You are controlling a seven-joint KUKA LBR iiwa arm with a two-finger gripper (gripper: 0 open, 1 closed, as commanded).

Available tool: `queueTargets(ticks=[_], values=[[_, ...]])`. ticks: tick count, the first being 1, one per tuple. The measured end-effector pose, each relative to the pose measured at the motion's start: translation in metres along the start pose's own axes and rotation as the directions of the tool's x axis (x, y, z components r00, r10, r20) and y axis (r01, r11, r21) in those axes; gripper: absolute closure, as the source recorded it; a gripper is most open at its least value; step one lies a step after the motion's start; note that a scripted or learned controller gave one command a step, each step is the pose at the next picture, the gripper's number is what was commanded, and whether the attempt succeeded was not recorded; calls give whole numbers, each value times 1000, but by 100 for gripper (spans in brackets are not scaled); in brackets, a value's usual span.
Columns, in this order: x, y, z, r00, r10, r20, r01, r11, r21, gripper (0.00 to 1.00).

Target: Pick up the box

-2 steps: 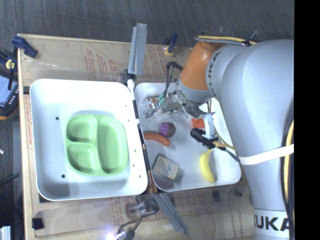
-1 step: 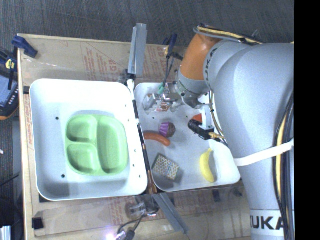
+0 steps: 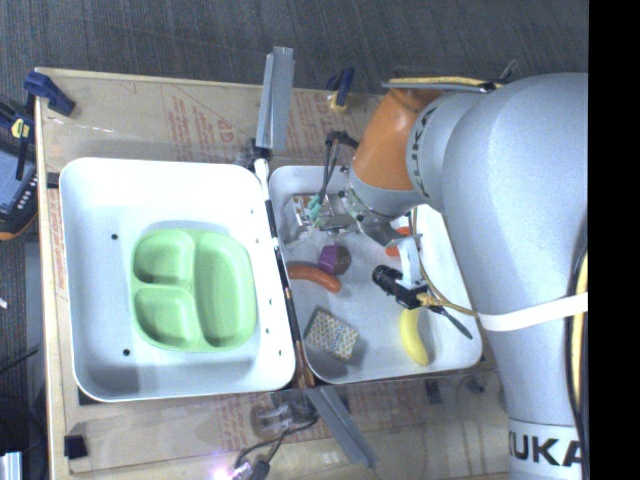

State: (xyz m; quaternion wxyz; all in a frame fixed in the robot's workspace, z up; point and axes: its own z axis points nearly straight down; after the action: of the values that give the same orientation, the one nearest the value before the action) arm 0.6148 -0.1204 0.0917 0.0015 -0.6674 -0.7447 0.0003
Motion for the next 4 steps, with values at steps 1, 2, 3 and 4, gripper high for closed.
queueTargets(ticks=[1, 2, 3, 4], values=[[-8, 33, 0, 1000, -12, -5, 12, 1000, 29, 0], [-12, 32, -10, 1000, -15, 7, 15, 1000, 27, 100], [-12, 32, -10, 1000, -17, 7, 17, 999, 29, 0], [-11, -30, 1, 1000, -5, 1, 5, 1000, 2, 0]])
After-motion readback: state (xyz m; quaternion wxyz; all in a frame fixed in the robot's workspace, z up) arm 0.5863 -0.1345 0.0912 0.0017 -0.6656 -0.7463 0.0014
